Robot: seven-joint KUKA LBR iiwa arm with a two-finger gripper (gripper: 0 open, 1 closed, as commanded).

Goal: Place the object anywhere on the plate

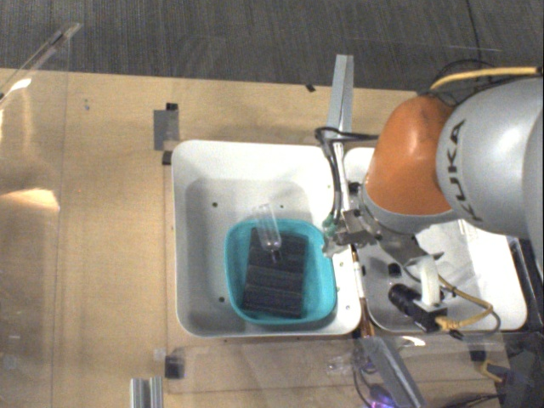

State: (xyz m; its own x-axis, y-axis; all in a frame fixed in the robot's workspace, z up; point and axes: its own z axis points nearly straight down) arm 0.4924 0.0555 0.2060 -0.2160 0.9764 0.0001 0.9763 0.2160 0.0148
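Observation:
A teal square plate (320, 289) sits in the left white bin (197, 253), toward its front right. A black ridged block (276, 277) lies flat on the plate, filling most of its middle. A small clear plastic piece (269, 227) stands at the block's far edge, over the plate's back rim. The arm's orange band (412, 170) and grey wrist hang over the divider between the bins. What I can see of my gripper (344, 228) is just right of the plate's rim, apart from the block. The wrist hides most of it.
The right white bin (497, 300) lies mostly under the arm, with black and yellow cabling (425, 306) over its front. A grey upright post (342, 92) stands behind the bins. Bare wooden bench spreads to the left.

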